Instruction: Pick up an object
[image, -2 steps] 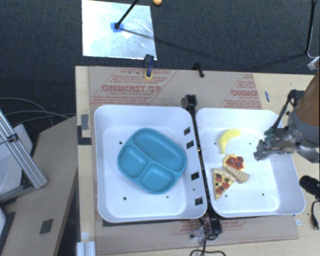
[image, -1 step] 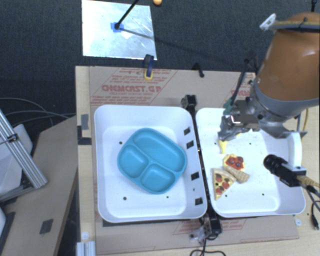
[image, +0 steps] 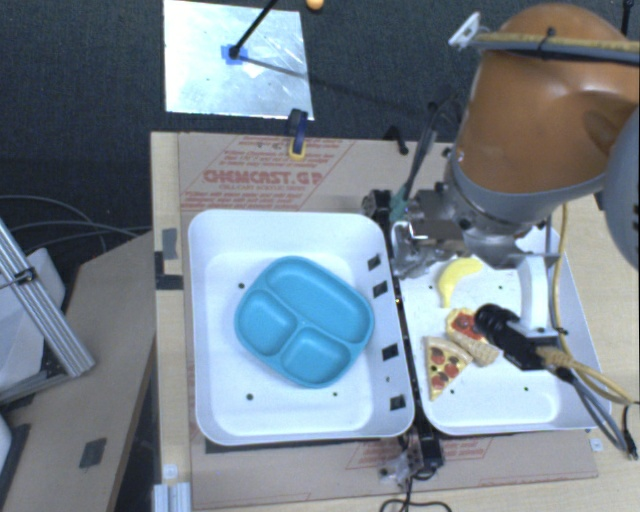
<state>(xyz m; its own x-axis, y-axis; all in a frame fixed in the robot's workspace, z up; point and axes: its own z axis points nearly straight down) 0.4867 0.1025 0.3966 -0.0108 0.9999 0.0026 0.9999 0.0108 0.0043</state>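
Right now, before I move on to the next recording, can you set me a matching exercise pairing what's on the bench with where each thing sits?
Things:
1. blue divided plate
2. banana
3. triangular pizza slice
4. end effector

Places:
a. right bin, near half, close to the divider
b. over the far end of the line where the two bins meet
c. middle of the left bin
d. right bin, far half, just below the arm

Pairs: 1-c, 2-d, 3-a, 4-b
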